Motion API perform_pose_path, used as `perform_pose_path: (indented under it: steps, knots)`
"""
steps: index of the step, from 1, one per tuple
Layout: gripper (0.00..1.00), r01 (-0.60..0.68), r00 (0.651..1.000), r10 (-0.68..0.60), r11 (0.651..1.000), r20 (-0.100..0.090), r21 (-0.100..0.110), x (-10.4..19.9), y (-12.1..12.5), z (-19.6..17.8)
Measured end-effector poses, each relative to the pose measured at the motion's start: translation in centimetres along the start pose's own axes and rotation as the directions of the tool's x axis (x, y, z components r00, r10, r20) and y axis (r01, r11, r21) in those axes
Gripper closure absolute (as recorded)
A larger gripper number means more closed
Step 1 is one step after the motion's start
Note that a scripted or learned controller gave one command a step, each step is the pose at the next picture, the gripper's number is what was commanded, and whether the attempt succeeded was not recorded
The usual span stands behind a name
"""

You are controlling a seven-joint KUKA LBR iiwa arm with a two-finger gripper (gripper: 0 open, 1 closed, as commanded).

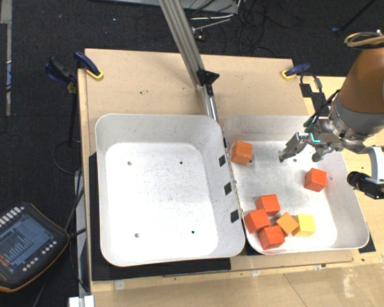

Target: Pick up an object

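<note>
The gripper (302,147) hangs open and holds nothing above the right bin (345,235), so the approach step is in hand, and next it should probably descend on the lone orange cube (315,180) just below it.

We note a tan wooden surface (147,85), blue-and-yellow clamps (83,66) at its far corners, a grey teach pendant (19,245) lower left, and black cables (256,24) beyond.

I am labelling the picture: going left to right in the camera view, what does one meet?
Handheld controller → left bin → lone orange cube → yellow cube → orange cube near the right bin's far side.
</note>
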State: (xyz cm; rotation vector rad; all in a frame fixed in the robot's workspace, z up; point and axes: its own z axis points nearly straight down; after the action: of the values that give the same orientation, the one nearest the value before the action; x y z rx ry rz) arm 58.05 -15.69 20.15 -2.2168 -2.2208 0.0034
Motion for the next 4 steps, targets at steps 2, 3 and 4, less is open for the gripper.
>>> perform_pose_path:
  steps: [2,3,4]
  knots:
    - [0.00,-0.003,1.000,0.003,1.000,0.001,0.000,-0.3,-0.5,4.2]
    - [0.00,-0.002,1.000,0.002,1.000,0.000,0.000,0.4,-0.7,8.8]
    - [0.00,-0.002,1.000,0.002,1.000,0.001,-0.002,0.4,-0.7,10.7]
